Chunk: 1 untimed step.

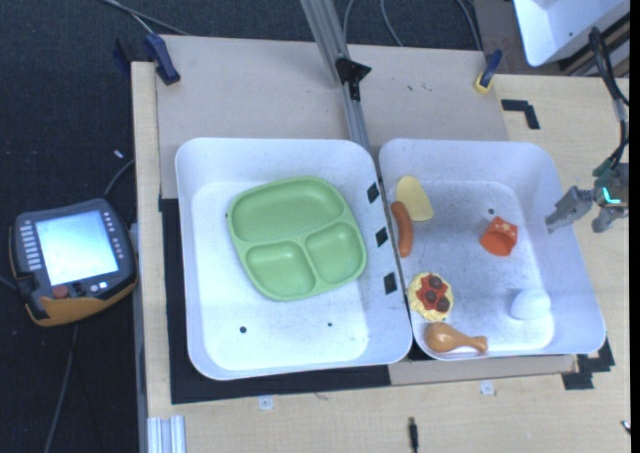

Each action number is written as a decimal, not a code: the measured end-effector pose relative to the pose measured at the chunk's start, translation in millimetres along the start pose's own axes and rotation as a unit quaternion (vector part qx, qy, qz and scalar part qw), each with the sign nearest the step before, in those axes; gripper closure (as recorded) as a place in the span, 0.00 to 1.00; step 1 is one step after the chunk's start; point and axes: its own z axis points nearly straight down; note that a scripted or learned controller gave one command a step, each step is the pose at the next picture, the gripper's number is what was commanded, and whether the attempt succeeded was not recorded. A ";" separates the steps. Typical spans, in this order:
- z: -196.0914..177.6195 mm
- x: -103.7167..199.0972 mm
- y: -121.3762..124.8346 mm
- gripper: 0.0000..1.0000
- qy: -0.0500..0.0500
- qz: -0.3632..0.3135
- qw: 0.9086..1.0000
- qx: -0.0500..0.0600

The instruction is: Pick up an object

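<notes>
The right bin [560,203] holds several toy foods: a red-orange piece [499,237], a hot dog sausage [402,227], a pale yellow piece [414,198], a small pizza with red dots [431,295], a tan chicken drumstick [455,340] and a white ball-like object [529,305]. My gripper [585,209] hangs at the right edge of this bin, right of the red-orange piece and apart from it. Its fingers spread open with nothing between them.
The left bin [200,241] carries a green divided plate [298,238]. A metal pole [330,31] slants down to the seam between the bins. A teach pendant [70,256] lies off the bench at the left. Clamps sit at the bench's back corners.
</notes>
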 end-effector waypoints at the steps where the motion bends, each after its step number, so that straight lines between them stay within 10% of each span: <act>1: -0.8 0.0 0.5 0.00 0.000 0.000 1.000 -0.001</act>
